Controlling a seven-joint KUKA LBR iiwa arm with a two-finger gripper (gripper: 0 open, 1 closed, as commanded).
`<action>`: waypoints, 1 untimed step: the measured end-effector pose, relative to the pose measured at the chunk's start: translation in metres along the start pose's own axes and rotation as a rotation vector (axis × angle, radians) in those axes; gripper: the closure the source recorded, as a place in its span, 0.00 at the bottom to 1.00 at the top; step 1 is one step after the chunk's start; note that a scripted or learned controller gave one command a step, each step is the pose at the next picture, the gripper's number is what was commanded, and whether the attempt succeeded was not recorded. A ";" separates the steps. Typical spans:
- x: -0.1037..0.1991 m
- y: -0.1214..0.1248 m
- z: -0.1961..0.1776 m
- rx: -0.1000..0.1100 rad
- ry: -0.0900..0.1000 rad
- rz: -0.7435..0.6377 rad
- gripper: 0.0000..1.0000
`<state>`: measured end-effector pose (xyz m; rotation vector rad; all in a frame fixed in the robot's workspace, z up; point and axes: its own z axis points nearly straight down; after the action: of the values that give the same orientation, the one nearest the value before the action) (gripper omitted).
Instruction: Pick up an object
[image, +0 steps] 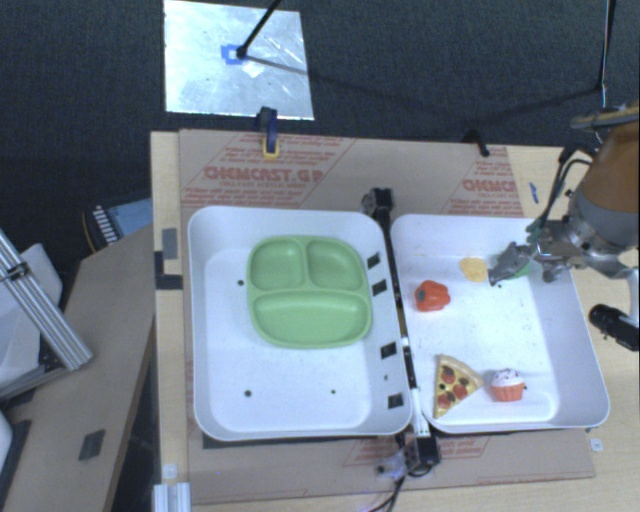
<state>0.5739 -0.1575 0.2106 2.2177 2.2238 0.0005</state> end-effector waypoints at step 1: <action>-0.001 -0.006 0.061 0.004 0.001 0.002 0.00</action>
<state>0.5684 -0.1589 0.1493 2.2219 2.2247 -0.0030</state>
